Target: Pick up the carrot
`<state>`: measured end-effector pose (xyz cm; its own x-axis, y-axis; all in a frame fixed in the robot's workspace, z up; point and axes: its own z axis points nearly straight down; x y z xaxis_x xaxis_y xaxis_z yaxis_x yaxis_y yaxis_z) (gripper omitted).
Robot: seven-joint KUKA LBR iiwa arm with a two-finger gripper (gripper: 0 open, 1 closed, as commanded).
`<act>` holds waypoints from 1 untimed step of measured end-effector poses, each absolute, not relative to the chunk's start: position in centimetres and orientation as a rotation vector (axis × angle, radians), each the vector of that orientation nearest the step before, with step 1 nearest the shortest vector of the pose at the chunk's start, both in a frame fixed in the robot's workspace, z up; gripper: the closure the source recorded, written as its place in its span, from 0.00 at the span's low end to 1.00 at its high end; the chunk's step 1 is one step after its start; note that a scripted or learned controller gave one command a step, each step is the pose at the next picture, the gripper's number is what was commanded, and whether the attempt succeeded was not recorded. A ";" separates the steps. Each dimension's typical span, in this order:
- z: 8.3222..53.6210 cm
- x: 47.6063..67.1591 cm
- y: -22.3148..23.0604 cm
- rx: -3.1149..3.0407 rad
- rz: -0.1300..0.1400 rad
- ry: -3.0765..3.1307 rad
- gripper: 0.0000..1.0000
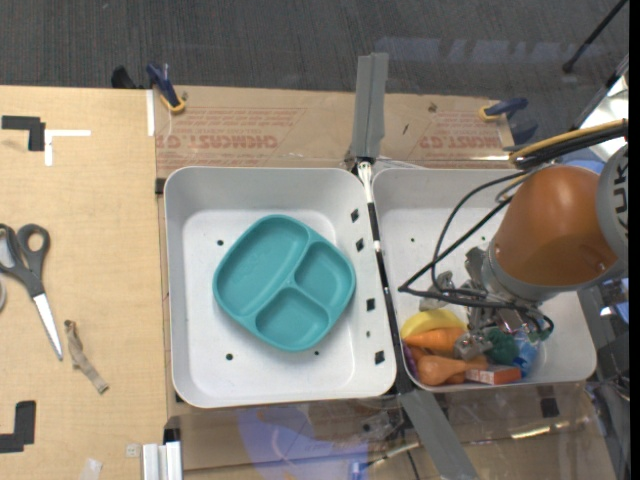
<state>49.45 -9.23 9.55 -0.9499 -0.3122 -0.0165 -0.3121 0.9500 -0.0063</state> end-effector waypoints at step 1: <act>9.4 49.3 -9.2 -1.212 -0.003 2.889 0.00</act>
<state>49.26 -9.24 9.38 -0.7008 -0.7133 -0.0070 -0.7133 0.7009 -0.0052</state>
